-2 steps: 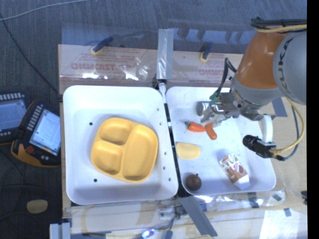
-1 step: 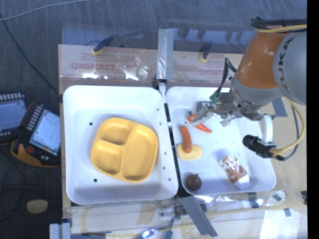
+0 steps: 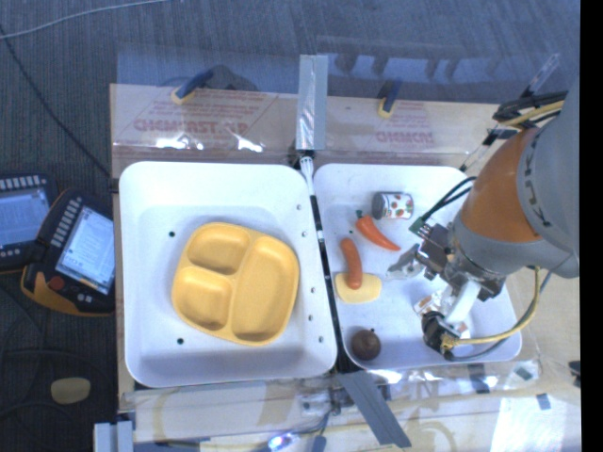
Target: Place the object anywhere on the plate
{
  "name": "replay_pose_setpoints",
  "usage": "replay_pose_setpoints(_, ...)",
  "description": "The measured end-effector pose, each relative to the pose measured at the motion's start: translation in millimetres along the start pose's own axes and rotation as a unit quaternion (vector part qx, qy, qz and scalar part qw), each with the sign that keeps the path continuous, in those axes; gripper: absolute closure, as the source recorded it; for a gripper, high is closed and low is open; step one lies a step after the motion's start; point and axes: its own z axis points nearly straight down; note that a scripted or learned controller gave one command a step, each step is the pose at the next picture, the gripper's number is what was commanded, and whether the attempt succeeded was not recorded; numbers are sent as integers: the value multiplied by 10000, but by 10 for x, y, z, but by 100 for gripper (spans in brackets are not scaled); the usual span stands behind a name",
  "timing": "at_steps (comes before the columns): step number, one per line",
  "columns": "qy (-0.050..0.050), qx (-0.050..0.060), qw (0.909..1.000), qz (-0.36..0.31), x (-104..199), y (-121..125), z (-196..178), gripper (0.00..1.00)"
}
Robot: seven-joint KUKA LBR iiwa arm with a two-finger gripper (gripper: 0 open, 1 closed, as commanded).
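A yellow plate point(image 3: 236, 281) with three compartments lies in the left bin point(image 3: 151, 205). The right bin point(image 3: 424, 182) holds a small can with a red and green label point(image 3: 393, 205), an orange carrot point(image 3: 377, 234), a reddish sausage point(image 3: 351, 262), a pale yellow slice point(image 3: 359, 289) and a dark brown round thing point(image 3: 366, 345). My gripper point(image 3: 408, 264) hangs low over the middle of the right bin, just right of the carrot and sausage and below the can. I see nothing held in it. The wrist hides the bin floor beneath it.
The raised rims of the two bins meet in a ridge point(image 3: 320, 262) between the plate and the objects. A handheld controller point(image 3: 71, 248) lies on the floor to the left. Clamps hold the bench's back edge.
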Motion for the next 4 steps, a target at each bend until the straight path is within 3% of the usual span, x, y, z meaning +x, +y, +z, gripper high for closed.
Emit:
replay_pose_setpoints(1,-6,-30,9526,3044,515,-388,-626,0)
replay_pose_setpoints(2,-45,-24,9532,3022,516,-389,-698,100)
replay_pose_setpoints(3,-46,-28,9531,3025,514,-387,-699,0)
replay_pose_setpoints(4,-79,-19,9538,3004,515,-386,-772,100)
